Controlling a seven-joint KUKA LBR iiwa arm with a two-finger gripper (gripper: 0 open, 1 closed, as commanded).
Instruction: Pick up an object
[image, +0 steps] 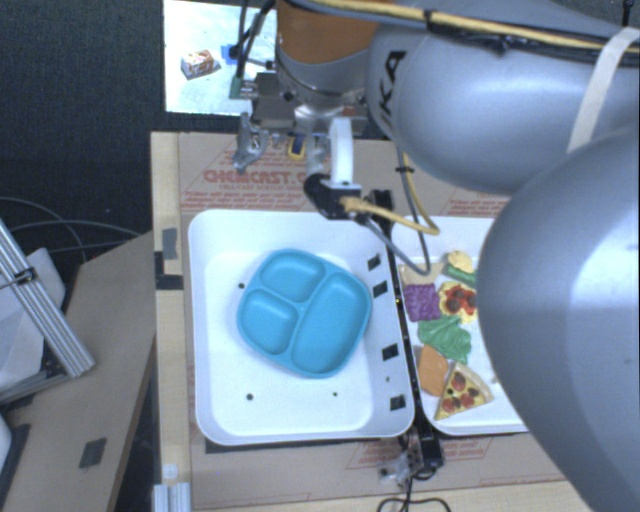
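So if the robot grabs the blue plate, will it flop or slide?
The blue plate looks like moulded plastic, so probably stiff and light. Its smooth look suggests it may slide in the left bin. It lies flat and wide, so tipping seems unlikely.

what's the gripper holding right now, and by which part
Nothing that shows. The gripper hangs above the cardboard past the far rim of the left bin, with no object between its fingers. The blue divided plate lies untouched in that bin.
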